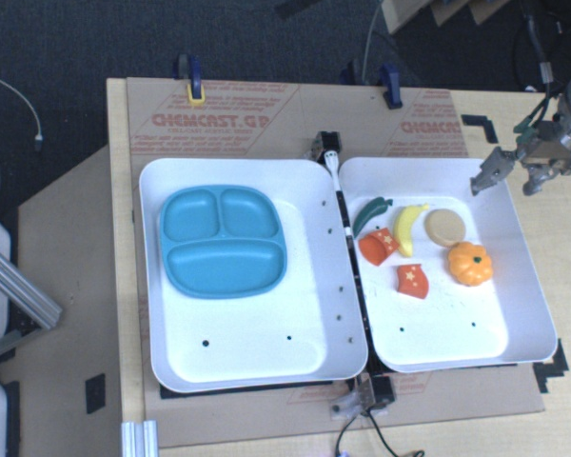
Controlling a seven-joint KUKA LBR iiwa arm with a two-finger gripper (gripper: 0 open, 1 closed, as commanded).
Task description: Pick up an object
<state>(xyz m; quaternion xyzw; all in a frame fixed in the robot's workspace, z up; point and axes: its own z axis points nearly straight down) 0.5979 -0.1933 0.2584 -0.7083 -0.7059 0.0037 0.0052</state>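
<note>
Jaws are seen spread apart at the gripper point(514, 171), which hangs above the upper right corner of the right bin point(523, 336), with nothing held between them; the spread suggests readiness for a grasp not yet made. Nearest the viewer, the left bin point(257, 350) is occupied by a blue divided plate point(225, 241), set toward its far side and well apart from the toys. In the right bin, the candidates for picking are clustered in the far half: a red wedge point(412, 281), an orange pumpkin point(470, 264), a red piece point(377, 246), a yellow banana point(407, 228), a tan round disc point(445, 227) and a green pepper point(369, 213). The disc and pumpkin lie nearest the gripper, so one of these is judged the likeliest target. Both bins are kept side by side on the bench point(266, 127), whose brown board is fastened by blue clamps point(193, 76) at the far edge, presumably against sliding.
</note>
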